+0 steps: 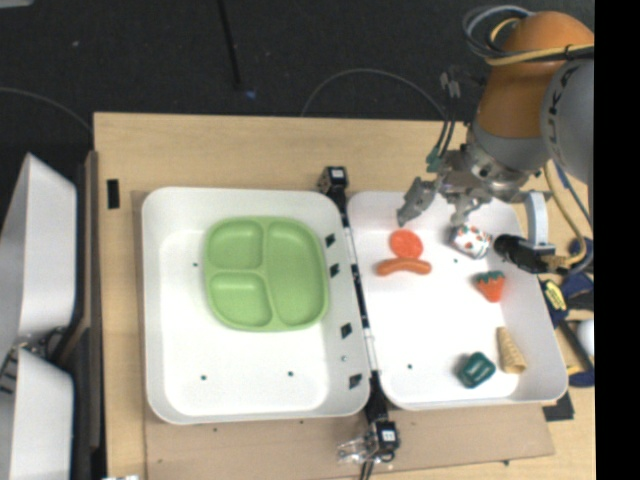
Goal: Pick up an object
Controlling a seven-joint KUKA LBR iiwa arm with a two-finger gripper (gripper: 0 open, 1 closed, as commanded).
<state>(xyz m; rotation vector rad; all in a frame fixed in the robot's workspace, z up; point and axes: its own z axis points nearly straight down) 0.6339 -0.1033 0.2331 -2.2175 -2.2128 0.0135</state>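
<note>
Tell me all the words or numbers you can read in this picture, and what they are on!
There are none to read.
The small white cube with coloured spots in the right white bin has marks too small and blurred to read.
The round green plastic divided plate in the left white bin is plain.
The small black clips at the bin edges show no readable label.

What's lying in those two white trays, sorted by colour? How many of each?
Green: 2, the divided plate in the left bin and a small dark green block in the right bin
Orange or red: 3, a round piece, a sausage-shaped piece, a strawberry-like toy
White with dots: 1, a small die-like toy
Tan: 1, a cone
Total: 7
</note>
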